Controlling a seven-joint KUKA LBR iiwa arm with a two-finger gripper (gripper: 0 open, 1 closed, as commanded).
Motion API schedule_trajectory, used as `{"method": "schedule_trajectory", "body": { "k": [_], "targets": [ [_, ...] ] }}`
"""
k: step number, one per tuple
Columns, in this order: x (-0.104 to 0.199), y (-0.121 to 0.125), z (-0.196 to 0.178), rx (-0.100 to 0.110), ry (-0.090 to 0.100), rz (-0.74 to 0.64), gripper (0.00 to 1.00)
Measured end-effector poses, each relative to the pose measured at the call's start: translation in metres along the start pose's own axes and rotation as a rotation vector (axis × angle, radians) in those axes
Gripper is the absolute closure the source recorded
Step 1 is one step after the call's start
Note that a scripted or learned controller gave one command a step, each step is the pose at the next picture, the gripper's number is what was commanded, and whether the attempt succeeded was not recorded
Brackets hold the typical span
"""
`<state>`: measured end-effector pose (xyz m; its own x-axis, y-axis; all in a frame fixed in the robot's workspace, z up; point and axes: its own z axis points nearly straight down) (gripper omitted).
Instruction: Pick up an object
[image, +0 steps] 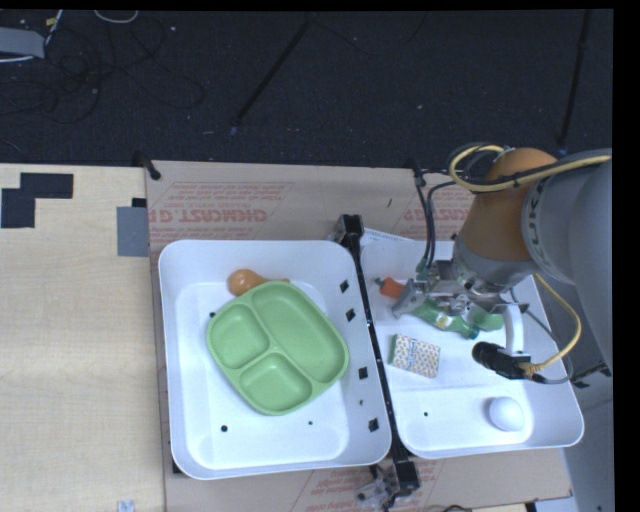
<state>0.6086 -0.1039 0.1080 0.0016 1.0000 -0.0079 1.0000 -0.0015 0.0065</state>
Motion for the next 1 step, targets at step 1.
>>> {"method": "schedule_trajectory", "body": {
  "k": [1],
  "targets": [
    [-0.0022,0.0018,-0.0144,-0.006,0.000,0.005,1.00]
  ]
}}
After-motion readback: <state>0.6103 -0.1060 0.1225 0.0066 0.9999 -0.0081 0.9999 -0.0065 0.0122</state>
